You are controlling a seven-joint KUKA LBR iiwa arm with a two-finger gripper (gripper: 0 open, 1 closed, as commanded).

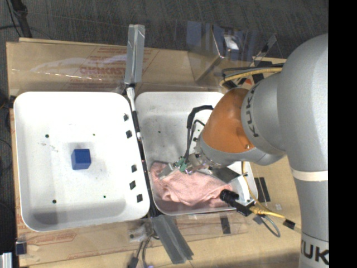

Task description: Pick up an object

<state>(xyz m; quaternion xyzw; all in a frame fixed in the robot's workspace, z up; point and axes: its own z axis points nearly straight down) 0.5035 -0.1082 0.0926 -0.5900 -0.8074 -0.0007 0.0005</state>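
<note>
At the lower end of the right bin (167,108), as the camera view frames it, lies a pink cloth (187,187). It is crumpled, spreads across most of that end of the bin floor, and reaches the bin's lower wall. The rest of the right bin floor is bare white, with faint grey scuffs.

The tool (187,163) sits at the cloth's upper edge, low over the fabric and at or very near its surface. Contact cannot be confirmed. Whether the tool is released or clenched cannot be told from this view, because the wrist above covers it, and no cloth can be seen gripped in it.

Above the tool, the orange band (226,124) of the arm (279,116) hangs over the right half of the right bin. The grey arm body enters from the right side of the view and hides that bin's right wall.

The left bin (56,121) stands just beside the right bin, and their inner walls touch along a dark seam. A row of small black clips (134,149) runs down that seam. A blue cube (81,158) rests on the left bin floor, roughly central and apart from every wall. It is well apart from the tool. A few small dark dots mark the floor around it.

Both bins rest on a cardboard-covered tabletop (67,66). A grey strip (134,54) stands at the upper end of the seam between the bins. Beyond the tabletop is dark floor (167,4).
</note>
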